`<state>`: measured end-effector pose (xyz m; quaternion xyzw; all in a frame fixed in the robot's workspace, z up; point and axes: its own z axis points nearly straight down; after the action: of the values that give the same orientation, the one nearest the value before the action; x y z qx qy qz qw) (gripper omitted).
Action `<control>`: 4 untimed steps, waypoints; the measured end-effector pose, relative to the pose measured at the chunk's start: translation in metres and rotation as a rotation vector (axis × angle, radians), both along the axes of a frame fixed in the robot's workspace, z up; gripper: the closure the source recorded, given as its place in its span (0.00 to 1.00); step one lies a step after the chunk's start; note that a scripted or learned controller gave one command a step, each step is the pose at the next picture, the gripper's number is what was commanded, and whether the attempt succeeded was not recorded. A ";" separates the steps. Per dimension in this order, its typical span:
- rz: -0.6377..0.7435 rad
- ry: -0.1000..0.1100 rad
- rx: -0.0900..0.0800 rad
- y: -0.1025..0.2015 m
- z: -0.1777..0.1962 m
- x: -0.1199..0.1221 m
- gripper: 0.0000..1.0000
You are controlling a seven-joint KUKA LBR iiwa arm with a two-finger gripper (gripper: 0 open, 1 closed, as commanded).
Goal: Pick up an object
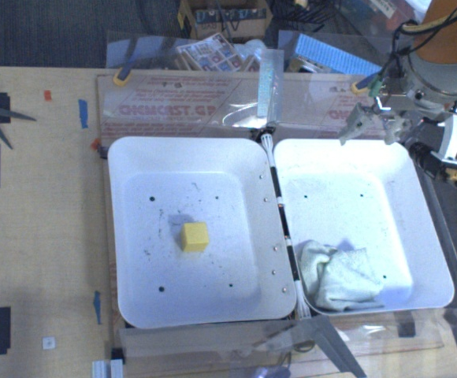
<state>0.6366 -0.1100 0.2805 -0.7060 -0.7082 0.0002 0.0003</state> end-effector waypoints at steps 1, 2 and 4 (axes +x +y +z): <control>0.052 -0.003 0.000 0.019 -0.185 -0.004 0.00; 0.047 -0.006 -0.001 0.016 -0.176 -0.003 1.00; 0.665 -0.011 -0.003 -0.010 -0.191 -0.045 1.00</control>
<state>0.5920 -0.1196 0.0893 -0.4363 -0.8998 -0.0024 -0.0049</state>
